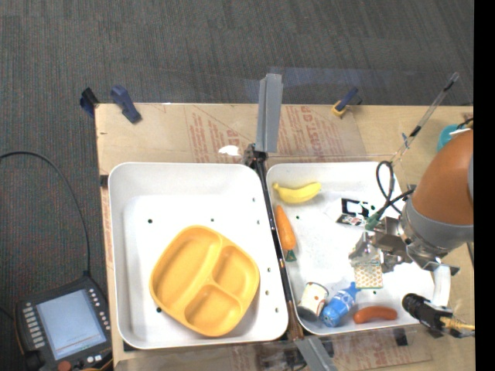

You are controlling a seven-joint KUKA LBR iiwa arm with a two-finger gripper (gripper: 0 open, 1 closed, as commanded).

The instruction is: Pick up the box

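Holding yellow tray (205, 280), left bin (124, 207).

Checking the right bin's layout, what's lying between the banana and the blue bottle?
In the camera view, the carrot lies left of the line from banana to blue bottle; on it is bare white bin floor.

Cardboard-topped bench (201, 134), two shallow white bins side by side (left bin (124, 207), right bin (329, 172)), blue clamps (124, 103) at its far edge
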